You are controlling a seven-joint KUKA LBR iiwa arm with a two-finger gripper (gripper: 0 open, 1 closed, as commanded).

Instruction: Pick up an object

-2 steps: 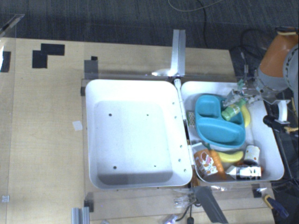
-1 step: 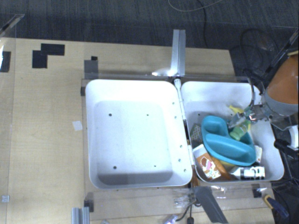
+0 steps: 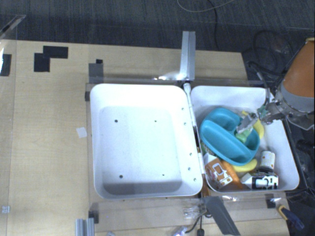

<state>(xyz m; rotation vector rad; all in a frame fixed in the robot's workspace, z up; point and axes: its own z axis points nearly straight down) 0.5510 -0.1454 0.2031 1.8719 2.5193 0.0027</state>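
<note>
The right bin [image 3: 280, 132] holds a jumble of objects. Two blue bowls [image 3: 224, 139] lie nested and tilted in its middle, with a yellow curved piece [image 3: 246, 165] under their lower edge. A small green item [image 3: 241, 136] rests inside the front bowl. An orange box [image 3: 222, 173], a black-and-white can [image 3: 264, 182] and a small white bottle [image 3: 267, 158] lie along the near side. My gripper [image 3: 246, 125] reaches in from the right and hangs low over the bowl's inner right side, just above the green item. Nothing is visibly lifted.
The left bin [image 3: 138, 136] sits beside the right one, separated by a thin shared rim. A metal post [image 3: 188, 55] stands behind the join. The grey and orange arm [image 3: 298, 82] covers the right bin's far right corner. Cables lie on the dark floor beyond.
</note>
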